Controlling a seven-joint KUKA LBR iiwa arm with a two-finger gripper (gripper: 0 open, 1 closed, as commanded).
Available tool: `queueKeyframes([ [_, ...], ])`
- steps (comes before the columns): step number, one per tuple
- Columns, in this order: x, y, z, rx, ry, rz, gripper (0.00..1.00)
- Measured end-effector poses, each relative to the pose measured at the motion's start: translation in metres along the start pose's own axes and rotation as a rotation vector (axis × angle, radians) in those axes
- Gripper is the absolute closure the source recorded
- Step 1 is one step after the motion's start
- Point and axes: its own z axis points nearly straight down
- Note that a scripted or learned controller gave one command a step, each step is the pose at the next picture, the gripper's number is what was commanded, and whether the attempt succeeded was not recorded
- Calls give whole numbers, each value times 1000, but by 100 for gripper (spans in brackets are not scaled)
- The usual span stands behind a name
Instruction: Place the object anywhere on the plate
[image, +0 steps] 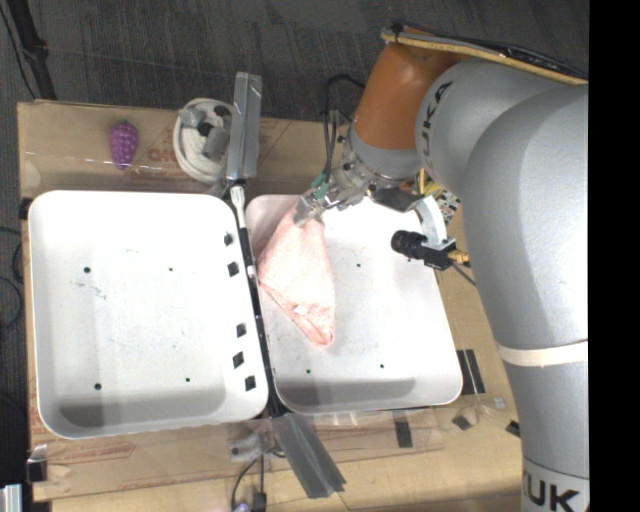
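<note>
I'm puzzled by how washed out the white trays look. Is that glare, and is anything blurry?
In the camera view, the left bin and right bin are bright and nearly featureless, with soft grey shadows along their near walls; the pink cloth stays readable; the whole camera view is slightly soft, and the arm looms large at the right.

Partial letters only — "UKA" and "UK" — printed on the grey arm (520, 200).

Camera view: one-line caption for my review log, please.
Arm's tool at the top of a pink cloth lying in the right bin; left bin beside it; purple object on the bench.
</note>
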Motion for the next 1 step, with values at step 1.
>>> queueKeyframes([
  [1,1,1,-40,-2,-1,-7,100],
])
